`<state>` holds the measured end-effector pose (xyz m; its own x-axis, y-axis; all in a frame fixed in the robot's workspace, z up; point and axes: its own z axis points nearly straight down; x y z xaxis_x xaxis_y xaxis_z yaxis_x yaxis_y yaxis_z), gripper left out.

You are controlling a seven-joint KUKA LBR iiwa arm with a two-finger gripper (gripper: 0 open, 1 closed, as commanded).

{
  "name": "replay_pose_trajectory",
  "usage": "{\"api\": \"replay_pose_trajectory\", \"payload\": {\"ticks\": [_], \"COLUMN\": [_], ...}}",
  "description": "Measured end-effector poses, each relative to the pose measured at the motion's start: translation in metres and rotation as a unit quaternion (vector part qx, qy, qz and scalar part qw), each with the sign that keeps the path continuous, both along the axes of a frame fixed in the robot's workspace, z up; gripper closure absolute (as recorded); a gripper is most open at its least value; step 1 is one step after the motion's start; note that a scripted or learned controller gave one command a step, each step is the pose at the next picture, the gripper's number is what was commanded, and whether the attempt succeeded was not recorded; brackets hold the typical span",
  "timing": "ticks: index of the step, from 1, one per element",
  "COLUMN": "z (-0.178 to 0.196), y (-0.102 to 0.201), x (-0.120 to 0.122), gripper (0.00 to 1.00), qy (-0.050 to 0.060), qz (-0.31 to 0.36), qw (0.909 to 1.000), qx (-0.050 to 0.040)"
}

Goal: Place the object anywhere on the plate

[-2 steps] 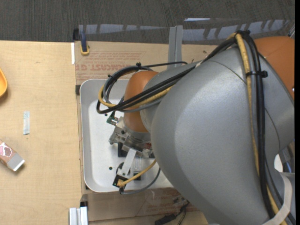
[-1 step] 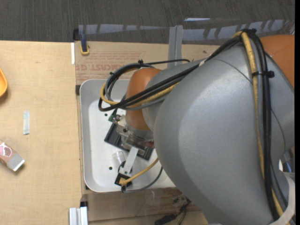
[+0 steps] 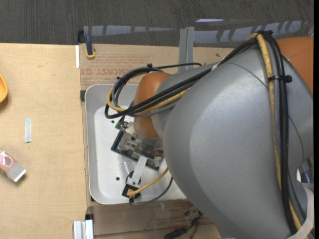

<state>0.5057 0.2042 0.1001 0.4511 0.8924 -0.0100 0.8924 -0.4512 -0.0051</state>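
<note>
Grey arm (image 3: 239, 148) takes up most of your view from the right. Its orange band (image 3: 149, 101) sits above the wrist, over the left white bin (image 3: 92, 148).

- Gripper (image 3: 128, 146): low inside that bin, near its middle, tilted toward the bin's near-left corner. Open or closed: you can't tell from this angle, since wrist hardware covers it. Nothing visibly held.
- Black & yellow cables (image 3: 118, 91) loop off the wrist over the bin's far-left part.
- Object & plate: position can't be told, as the arm's bulk hides much of the bin area. The bare bin floor you can see, along the left wall, shows a few small dark specks (image 3: 118, 166) and no more.
- Brown cardboard sheet (image 3: 112, 68) w/ red print lies under the bin on the far side.

Desk (image 3: 45, 83), pale wood, left of the bin & well apart from it:
- orange item (image 3: 2, 89), cut off by the left edge
- small grey strip (image 3: 28, 131), lying flat, lengthwise away from you
- pink-and-white packet (image 3: 10, 166) w/ a grey end, near the left edge, angled
</note>
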Motion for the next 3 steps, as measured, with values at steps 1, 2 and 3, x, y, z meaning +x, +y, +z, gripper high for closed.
{"api": "replay_pose_trajectory", "payload": {"ticks": [1, 2, 3], "z": [0.159, 0.103, 0.001], "y": [-0.001, 0.020, 0.022], "x": [0.101, 0.023, -0.029], "gripper": [0.00, 0.00, 0.00], "qy": [-0.003, -0.002, -0.003], "qz": [0.030, -0.142, -0.258], "qw": [0.9995, 0.9899, 0.9661], "qx": [0.0017, 0.0000, -0.0005]}}
